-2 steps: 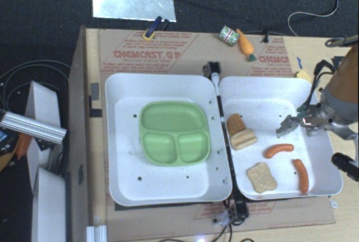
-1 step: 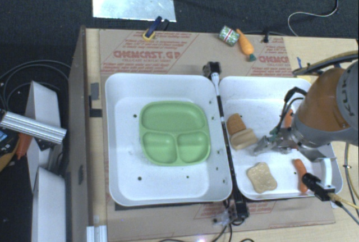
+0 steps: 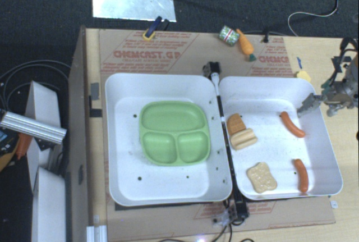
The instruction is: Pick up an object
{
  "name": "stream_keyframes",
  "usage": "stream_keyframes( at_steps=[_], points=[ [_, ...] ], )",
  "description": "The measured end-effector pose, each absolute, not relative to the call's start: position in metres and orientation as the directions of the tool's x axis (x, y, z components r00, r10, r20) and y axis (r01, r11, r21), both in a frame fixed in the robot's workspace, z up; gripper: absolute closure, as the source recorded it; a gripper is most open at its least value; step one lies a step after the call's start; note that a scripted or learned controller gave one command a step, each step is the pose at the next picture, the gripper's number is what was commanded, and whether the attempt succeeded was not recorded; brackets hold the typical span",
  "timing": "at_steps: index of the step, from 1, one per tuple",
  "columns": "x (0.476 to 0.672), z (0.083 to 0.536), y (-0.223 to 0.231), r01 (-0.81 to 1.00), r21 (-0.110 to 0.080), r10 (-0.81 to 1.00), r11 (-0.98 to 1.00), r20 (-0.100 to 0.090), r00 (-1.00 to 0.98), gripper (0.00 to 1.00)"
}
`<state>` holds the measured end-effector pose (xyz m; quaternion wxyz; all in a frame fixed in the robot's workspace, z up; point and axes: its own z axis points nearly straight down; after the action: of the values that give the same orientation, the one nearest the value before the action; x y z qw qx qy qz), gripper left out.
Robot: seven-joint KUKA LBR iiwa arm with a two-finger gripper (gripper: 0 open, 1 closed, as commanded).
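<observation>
Sausages (image 3: pixel 292 124) and (image 3: pixel 302 175) lie at the right bin's (image 3: pixel 263 86) right side, with a cracker (image 3: pixel 262 177) at its near edge and bread pieces (image 3: pixel 240 132) by the divider. The left bin (image 3: pixel 120 123) holds a green tray (image 3: pixel 174 132). Partly cut off at the right edge, the gripper (image 3: pixel 331 99) hovers over the right bin's far-right rim, grasping nothing visible.
</observation>
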<state>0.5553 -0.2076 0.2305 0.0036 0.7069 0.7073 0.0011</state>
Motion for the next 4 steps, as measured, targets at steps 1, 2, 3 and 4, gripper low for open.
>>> stream_keyframes(
  at_steps=[1,2,3,4],
  points=[
    [0.600,0.107,-0.205,1.000,-0.004,1.000,0.004,0.002,-0.004,0.00],
    [0.603,0.121,-0.206,1.000,0.004,1.000,0.008,-0.002,-0.008,1.00],
    [0.602,0.121,-0.206,1.000,0.004,1.000,0.008,-0.002,-0.008,0.00],
    [0.604,0.123,-0.206,1.000,0.002,1.000,0.005,-0.001,-0.005,0.00]
  ],
)
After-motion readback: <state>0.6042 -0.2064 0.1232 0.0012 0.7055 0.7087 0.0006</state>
